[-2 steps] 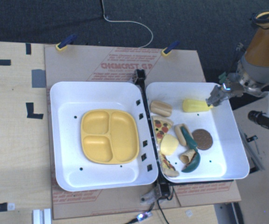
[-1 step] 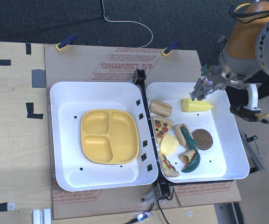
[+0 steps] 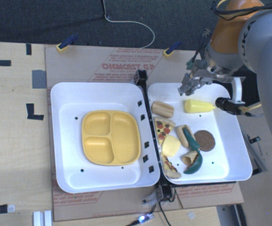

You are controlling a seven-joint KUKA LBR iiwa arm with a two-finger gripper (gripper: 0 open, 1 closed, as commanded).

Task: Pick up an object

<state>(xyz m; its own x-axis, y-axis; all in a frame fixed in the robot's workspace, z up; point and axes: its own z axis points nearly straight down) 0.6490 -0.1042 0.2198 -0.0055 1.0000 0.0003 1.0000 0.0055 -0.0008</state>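
Starting at nine o'clock, the left bin (image 3: pixel 60 126) carries a yellow divided plate (image 3: pixel 111 137) and nothing else worth reaching for. Crossing the middle divider, the right bin (image 3: pixel 230 161) has a clutter along its left side: a tan roll (image 3: pixel 162 109) at the top, a pizza slice (image 3: pixel 163 130) below it, a pale yellow round piece (image 3: pixel 170 146), a teal curved piece (image 3: pixel 192 149) draped over some tan bits, and a brown disc (image 3: pixel 204 140) toward four o'clock of that heap.

The likeliest thing to pick, I'd say, is the yellow block (image 3: pixel 199 106), lying alone near the bin's top with its long axis running nine to three. The gripper (image 3: pixel 188 89) hangs just beside it, at about eleven o'clock from the block, over bare bin floor. From here I cannot tell how its jaws stand; nothing visibly sits between them.

The roll is nearby at nine o'clock of the block, but apart; the block's top looks unobstructed.
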